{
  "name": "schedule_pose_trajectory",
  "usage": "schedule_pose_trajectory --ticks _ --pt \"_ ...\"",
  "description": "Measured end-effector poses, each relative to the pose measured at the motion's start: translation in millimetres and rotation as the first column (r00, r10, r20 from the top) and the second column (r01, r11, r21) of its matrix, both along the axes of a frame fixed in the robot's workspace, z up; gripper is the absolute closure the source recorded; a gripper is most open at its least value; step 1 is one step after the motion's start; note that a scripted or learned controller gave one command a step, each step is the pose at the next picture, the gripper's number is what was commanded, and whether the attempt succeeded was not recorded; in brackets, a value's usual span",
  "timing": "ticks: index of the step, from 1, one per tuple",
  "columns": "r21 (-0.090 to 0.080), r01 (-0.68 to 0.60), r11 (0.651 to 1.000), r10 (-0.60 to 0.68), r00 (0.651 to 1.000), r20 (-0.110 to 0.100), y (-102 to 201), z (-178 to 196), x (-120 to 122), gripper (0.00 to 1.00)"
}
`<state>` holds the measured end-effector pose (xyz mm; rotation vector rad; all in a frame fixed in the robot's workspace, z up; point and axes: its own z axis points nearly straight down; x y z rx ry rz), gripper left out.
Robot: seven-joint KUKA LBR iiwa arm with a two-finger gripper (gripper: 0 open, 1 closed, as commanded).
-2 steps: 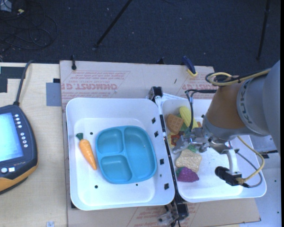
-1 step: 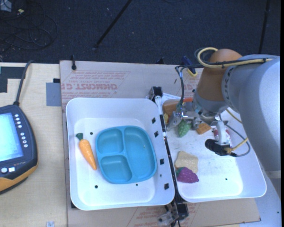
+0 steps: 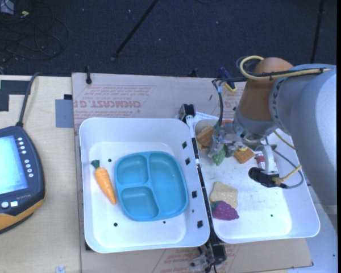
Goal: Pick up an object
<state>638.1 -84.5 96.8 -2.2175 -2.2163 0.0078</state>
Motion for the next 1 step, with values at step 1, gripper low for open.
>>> schedule_pose_trajectory --ticks 1 --pt "0.003 -0.009 1.000 0.009 1.000 0.012 86.0 96.8 -38.8 1.00"
